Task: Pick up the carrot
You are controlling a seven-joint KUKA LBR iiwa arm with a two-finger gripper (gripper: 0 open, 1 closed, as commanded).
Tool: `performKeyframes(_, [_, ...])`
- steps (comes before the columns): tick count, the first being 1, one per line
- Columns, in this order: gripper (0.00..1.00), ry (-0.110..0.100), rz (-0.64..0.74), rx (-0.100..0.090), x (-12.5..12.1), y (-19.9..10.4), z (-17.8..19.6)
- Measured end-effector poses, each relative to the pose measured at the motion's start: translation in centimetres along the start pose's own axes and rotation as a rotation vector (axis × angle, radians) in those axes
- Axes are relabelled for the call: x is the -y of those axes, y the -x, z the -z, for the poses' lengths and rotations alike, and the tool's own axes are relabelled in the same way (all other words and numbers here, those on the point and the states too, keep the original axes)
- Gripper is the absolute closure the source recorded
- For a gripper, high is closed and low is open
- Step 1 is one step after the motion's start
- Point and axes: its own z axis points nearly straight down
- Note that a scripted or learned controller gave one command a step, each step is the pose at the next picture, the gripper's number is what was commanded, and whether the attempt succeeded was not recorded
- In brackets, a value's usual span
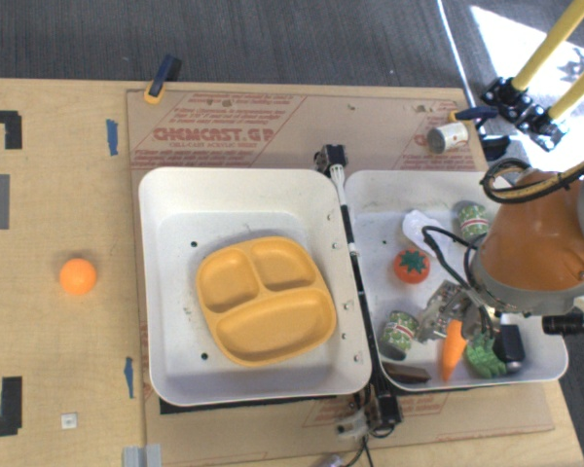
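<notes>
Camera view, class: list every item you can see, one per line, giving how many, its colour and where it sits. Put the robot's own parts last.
carrot: 1, orange, right bin, near front edge, at the end effector
tomato: 1, red with green top, right bin, centre
cans: 2, green-labelled, right bin, one front left, one at the back
leafy vegetable: 1, green, right bin, right of the carrot
divided plate: 1, yellow, left bin
ball: 1, orange, bench, far left
bins: 2, white, side by side
arm: 1, orange band, over right bin
end effector: 1, metallic, above the carrot
</notes>
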Motion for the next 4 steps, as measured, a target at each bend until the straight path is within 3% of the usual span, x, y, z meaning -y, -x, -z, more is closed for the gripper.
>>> performKeyframes(1, [1.0,-0.004,-0.624,-0.002,-8.1,5.8,8.8])
performKeyframes(2, [0.0,-0.005,-0.623,-0.002,-8.1,5.7,8.8])
performKeyframes(3, [0.0,-0.007,-0.69,-0.006,-3.5,1.8,8.8])
performKeyframes(4, [0.0,-0.006,-0.55,-0.006,1.5,0.4,-0.3])
